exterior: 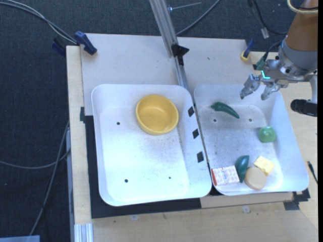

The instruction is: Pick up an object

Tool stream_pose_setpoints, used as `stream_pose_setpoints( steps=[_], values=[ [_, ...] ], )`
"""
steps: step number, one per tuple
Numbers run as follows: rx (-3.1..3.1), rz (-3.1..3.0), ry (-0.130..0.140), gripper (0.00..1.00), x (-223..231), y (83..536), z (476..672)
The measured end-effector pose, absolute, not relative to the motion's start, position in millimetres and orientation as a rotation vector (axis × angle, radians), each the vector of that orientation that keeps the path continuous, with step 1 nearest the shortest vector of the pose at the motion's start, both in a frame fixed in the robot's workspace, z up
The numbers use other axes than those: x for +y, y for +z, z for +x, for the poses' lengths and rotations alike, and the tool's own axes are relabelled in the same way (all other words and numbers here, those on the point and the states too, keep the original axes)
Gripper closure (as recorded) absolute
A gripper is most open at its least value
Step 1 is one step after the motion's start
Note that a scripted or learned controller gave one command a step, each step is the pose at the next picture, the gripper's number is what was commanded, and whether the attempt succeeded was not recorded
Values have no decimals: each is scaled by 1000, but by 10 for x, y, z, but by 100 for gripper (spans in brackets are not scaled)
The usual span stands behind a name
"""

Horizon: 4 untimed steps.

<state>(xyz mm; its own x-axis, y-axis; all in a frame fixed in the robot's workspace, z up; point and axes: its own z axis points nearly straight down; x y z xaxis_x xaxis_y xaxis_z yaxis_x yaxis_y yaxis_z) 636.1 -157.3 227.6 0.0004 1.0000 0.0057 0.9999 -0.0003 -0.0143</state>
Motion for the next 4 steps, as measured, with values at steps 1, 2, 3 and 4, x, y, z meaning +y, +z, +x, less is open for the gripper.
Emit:
stream_pose_setpoints(
  steps=[1,2,3,4],
  values=[
    [-2216,-2216,2,0,-1574,2319,6376],
    [-2212,-2214,8,0,-1610,1897,6356],
    [-2212,-2213,9,0,-1624,1270,6380],
    [-2210,-2212,10,0,-1613,937,6370]
  ],
)
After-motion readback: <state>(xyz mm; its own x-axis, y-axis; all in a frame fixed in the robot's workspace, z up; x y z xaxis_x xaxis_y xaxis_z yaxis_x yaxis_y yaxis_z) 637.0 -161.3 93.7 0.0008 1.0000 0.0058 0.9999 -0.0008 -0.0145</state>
